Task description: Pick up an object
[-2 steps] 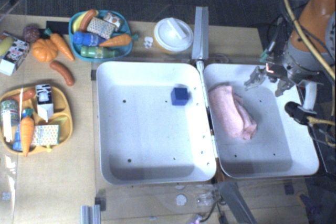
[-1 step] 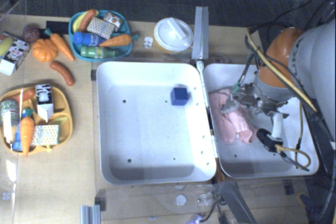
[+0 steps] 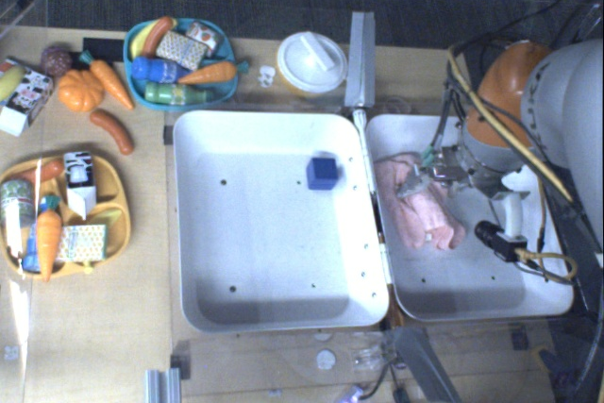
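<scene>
Pink, soft and crumpled: cloth-like object (image 3: 422,207) lying in the right bin (image 3: 472,297), near its left wall, long axis running from upper left to lower right. Gripper (image 3: 425,176) poised at the upper middle of that object, reached in from the right on the grey arm (image 3: 566,99) with its orange band (image 3: 505,90). Contact or mere overlap between metal tip and fabric not resolvable; finger spacing likewise not resolvable, so whether apart, together or clamped on anything cannot be told. No fabric seen raised between fingers, hence no grasp claimed.

Governing relation: pink object directly beneath and slightly lower left of the tool, its folds spreading away toward the near side of the bin. Judged step: approach or closure over the pink object, lift not yet evident. Likely handling: limp, compressible, liable to slip or trail if pinched on a thin fold.

Blue, small, hard-edged cube (image 3: 323,172) resting alone in the left bin (image 3: 236,297), toward its upper right, well apart from the tool and across the divider. Both bins smooth, white, shallow, round-cornered. Wooden bench (image 3: 142,231) at left bearing toy food in a blue bowl (image 3: 179,63) and a yellow dish (image 3: 62,214).
</scene>
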Robot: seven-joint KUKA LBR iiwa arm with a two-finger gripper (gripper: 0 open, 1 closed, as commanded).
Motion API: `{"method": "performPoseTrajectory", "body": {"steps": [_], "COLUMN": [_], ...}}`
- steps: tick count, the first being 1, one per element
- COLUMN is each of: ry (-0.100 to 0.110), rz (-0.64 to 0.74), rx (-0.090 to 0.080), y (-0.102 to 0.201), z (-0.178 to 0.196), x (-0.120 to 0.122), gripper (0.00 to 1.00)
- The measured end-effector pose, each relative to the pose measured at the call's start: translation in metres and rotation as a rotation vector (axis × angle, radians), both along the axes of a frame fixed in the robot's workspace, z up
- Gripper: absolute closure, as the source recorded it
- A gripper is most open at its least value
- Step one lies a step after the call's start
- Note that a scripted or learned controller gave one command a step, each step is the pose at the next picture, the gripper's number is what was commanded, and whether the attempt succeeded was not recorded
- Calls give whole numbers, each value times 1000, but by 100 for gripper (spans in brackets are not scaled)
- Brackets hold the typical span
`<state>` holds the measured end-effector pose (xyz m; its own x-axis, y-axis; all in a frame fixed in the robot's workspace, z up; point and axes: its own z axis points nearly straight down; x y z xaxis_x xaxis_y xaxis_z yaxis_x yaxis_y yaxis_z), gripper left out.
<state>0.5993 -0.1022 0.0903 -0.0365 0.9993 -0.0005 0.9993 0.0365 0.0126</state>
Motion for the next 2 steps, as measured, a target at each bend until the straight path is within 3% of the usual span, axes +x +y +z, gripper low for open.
{"method": "performPoseTrajectory", "body": {"steps": [1, 2], "ry": [-3, -8], "rz": [193, 195], "rx": [-5, -3], "y": [16, 18], "z": [1, 13], "x": [8, 10], "gripper": [0, 100]}}
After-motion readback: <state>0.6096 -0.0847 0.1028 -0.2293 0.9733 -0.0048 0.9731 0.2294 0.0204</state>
